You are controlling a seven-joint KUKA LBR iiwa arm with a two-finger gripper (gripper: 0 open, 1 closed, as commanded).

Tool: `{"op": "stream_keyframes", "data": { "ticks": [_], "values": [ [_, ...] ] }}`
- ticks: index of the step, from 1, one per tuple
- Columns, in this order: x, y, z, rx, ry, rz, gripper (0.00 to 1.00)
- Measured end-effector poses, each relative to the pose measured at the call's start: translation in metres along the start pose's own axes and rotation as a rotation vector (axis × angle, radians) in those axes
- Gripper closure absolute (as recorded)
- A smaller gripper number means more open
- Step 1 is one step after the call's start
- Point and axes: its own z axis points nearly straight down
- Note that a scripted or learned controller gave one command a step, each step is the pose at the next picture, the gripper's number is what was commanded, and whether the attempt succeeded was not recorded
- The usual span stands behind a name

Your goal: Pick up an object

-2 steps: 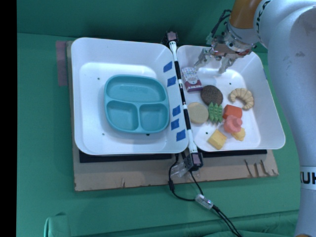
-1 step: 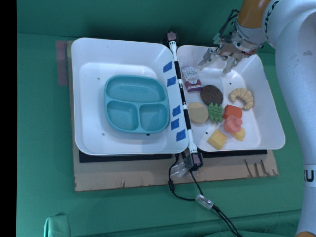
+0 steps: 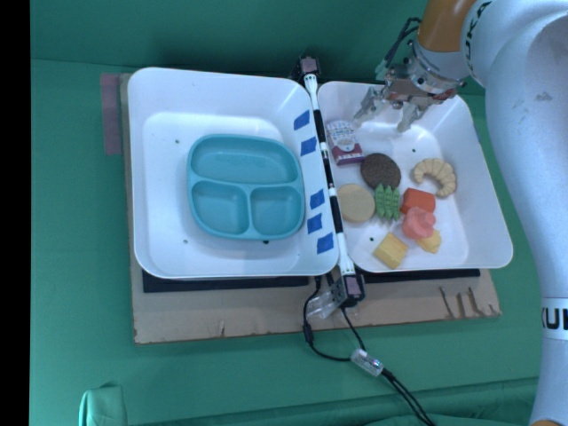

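The right bin (image 3: 484, 229) holds several toy foods: a red-and-white carton (image 3: 343, 141), a dark brown cookie (image 3: 380, 169), a tan round biscuit (image 3: 356, 202), a green ridged piece (image 3: 387, 201), a croissant (image 3: 435, 175), red and pink pieces (image 3: 418, 216) and a yellow cheese wedge (image 3: 390, 250). My gripper (image 3: 389, 114) hangs over the bin's far part, just right of and beyond the carton. Its fingers are spread open and nothing sits between them.
The left bin (image 3: 160, 114) carries a teal divided plate (image 3: 244, 185). A black-and-white rod with blue tape tabs (image 3: 324, 185) runs between the bins. Cables (image 3: 355, 353) trail off the bench's front edge. The grey arm (image 3: 524, 149) fills the right side.
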Motion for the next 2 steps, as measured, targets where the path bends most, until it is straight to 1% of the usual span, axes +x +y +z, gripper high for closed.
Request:
{"op": "stream_keyframes", "data": {
  "ticks": [2],
  "values": [
    [0.0065, -0.0001, 0.0000, 0.000, 0.000, 0.002, 0.00]
  ]
}}
